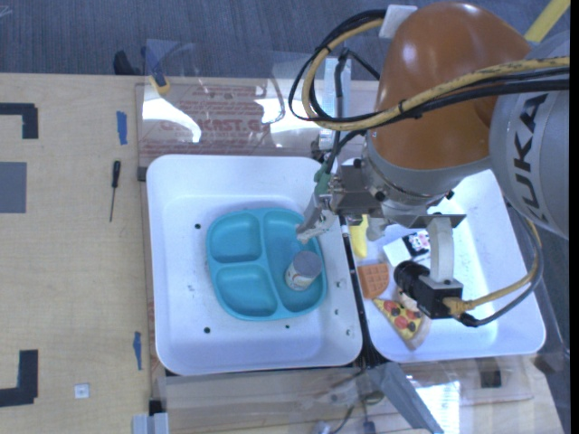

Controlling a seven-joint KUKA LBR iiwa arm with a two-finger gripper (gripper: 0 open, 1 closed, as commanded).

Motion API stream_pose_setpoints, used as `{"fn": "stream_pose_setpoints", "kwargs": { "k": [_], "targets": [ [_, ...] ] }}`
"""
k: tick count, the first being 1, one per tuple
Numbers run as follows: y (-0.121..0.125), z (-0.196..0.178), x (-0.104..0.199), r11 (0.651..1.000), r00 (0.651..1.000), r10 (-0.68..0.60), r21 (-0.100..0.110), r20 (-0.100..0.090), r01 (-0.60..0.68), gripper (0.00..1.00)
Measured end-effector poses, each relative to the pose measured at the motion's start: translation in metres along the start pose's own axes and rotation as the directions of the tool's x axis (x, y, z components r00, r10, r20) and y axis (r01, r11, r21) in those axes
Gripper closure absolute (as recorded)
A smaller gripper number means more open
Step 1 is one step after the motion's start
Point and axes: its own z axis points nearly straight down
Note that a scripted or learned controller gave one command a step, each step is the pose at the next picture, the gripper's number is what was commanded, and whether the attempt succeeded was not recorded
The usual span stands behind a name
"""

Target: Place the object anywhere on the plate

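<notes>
A blue divided plate (pixel 242 265) lies in the left white bin (pixel 181 333). A small grey cylinder, perhaps a can (pixel 304 269), sits in the plate's right-hand compartment near the rim. The gripper (pixel 312 226) hangs just above that compartment, its fingers apart and holding nothing. The placing step looks finished. Next, the arm likely needs only to lift straight up without nudging the can. Toy foods, including a waffle (pixel 373 278) and pizza slice (pixel 404 318), lie right of the plate in the neighbouring bin.
</notes>
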Motion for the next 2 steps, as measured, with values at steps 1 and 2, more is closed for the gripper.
{"fn": "stream_pose_setpoints", "kwargs": {
  "k": [1,2],
  "targets": [
    [0.0,0.0,0.0,1.0,1.0,0.0,0.0,0.0,0.0,0.0],
    [0.0,0.0,0.0,1.0,1.0,0.0,0.0,0.0,0.0,0.0]
  ]
}}
